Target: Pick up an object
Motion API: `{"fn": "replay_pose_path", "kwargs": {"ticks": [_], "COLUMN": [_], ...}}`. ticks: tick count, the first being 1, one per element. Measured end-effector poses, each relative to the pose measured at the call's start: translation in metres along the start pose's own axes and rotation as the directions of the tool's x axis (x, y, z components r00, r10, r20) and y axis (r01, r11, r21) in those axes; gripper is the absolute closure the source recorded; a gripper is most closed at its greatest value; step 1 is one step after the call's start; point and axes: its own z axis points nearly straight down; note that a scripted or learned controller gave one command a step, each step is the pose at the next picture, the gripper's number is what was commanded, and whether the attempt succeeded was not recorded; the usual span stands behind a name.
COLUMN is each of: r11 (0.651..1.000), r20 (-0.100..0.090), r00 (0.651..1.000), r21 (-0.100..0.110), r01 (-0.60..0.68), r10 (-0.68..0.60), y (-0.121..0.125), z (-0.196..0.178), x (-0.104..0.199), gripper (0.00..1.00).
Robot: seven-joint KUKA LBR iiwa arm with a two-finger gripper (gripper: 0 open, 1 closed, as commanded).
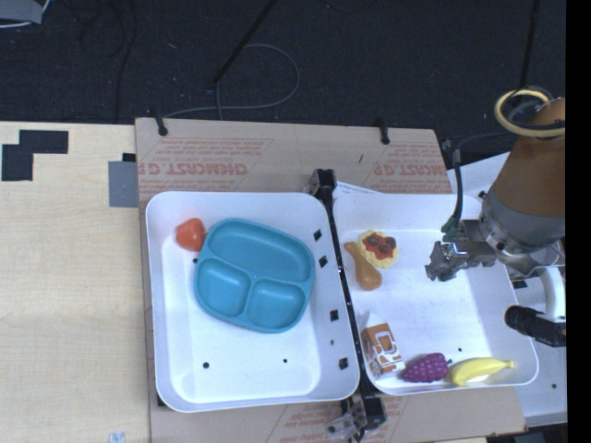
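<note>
- Two shallow white bins are sitting side by side, the left bin (175, 377) and the right bin (434, 326) meeting along a black strip (339, 284).
- A cardboard sheet (277, 160) with red print is lying under both bins and showing beyond their far edges.
- Two black clips (159, 125) are gripping the sheet's far edge.
- A pale wooden bench top (65, 321) is stretching away beside the left bin, carrying black tape shapes (32, 150) and a grey square (121, 183).
- Thin cables (259, 63) are looping across the dark floor (388, 35) beyond the bench.
</note>
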Motion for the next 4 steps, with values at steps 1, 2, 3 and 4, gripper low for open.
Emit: {"fn": "replay_pose_path", "kwargs": {"ticks": [1,2,3,4], "r11": [1.0,1.0,1.0,1.0], "r20": [0.0,0.0,0.001,0.001], "r00": [1.0,1.0,1.0,1.0], "r21": [0.0,0.001,0.002,0.001], "r01": [0.001,0.001,0.001,0.001], "r10": [-0.001,-0.001,-0.001,-0.001], "y": [0.005,-0.001,0.003,0.016], "z": [0.012,0.013,0.022,0.027], "x": [0.055,0.11,0.165,0.213], "gripper": [1.0,1.0,1.0,1.0]}}
